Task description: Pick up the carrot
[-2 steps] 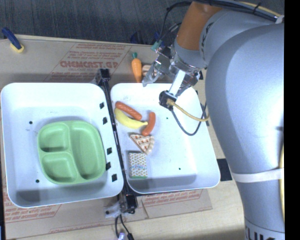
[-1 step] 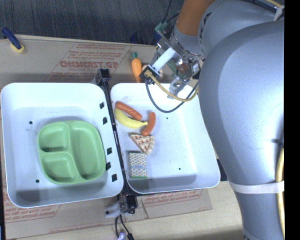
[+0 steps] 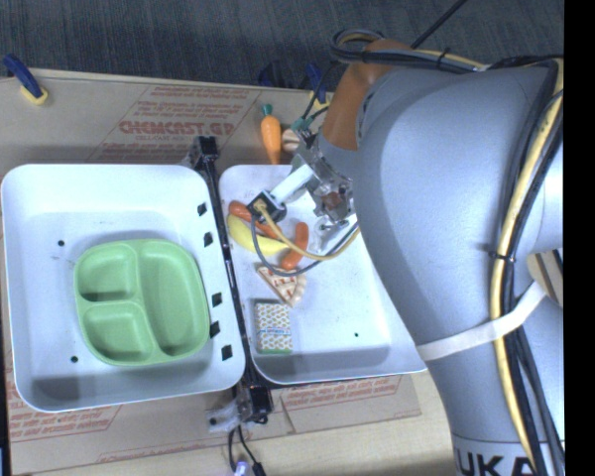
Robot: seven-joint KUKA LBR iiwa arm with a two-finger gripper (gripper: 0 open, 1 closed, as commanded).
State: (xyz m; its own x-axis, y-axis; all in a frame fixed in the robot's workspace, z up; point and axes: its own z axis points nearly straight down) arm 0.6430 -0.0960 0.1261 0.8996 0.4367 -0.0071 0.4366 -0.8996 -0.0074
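Observation:
The carrot (image 3: 269, 137), orange with a green top, lies on the cardboard just beyond the back rim of the right bin (image 3: 377, 350). My gripper (image 3: 330, 209) hangs over the back half of that bin, to the right of the carrot and nearer the camera, and apart from it. Nothing shows in its grasp. Just below the gripper lie an orange sausage-shaped piece (image 3: 297, 247) and a yellow banana (image 3: 242, 234).
The right bin also holds a small red piece (image 3: 240, 209), a pizza slice (image 3: 284, 286) and a green patterned square (image 3: 273, 327). A green divided plate (image 3: 139, 300) sits in the left bin (image 3: 30, 226). My arm covers the right bin's right side.

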